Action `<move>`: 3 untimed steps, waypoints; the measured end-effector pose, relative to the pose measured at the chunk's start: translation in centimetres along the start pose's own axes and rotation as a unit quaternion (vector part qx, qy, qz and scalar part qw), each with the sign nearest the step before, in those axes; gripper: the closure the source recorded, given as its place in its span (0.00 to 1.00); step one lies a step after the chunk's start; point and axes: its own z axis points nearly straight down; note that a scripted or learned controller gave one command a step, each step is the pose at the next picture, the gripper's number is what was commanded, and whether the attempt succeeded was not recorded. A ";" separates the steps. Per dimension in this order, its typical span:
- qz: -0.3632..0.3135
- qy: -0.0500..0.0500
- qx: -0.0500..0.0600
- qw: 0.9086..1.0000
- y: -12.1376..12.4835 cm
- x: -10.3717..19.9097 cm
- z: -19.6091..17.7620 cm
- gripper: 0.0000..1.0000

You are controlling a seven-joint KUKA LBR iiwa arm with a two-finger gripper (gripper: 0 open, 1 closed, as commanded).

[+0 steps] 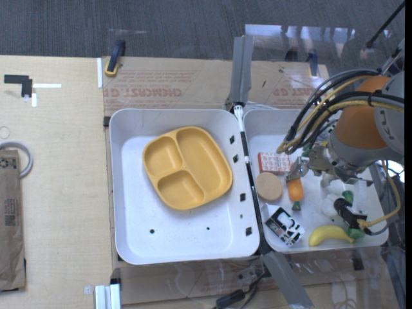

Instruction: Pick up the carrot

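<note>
Two white bins sit side by side on the worktop. Left bin (129, 192) holds a yellow plate (187, 167). Right bin (254, 124) holds a round cookie (270, 187), then the carrot (295, 190), with a banana (330, 235) nearer. The hand (302, 167) hovers just over the carrot; open or closed, I cannot tell. Best to drop straight down and pinch its middle.
</note>
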 end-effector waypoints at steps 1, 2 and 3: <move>0.002 0.000 0.000 1.000 0.0 -0.1 -0.9 1.00; 0.024 0.000 0.000 1.000 1.3 2.7 -3.8 1.00; 0.008 -0.001 0.000 1.000 0.1 3.0 -19.4 1.00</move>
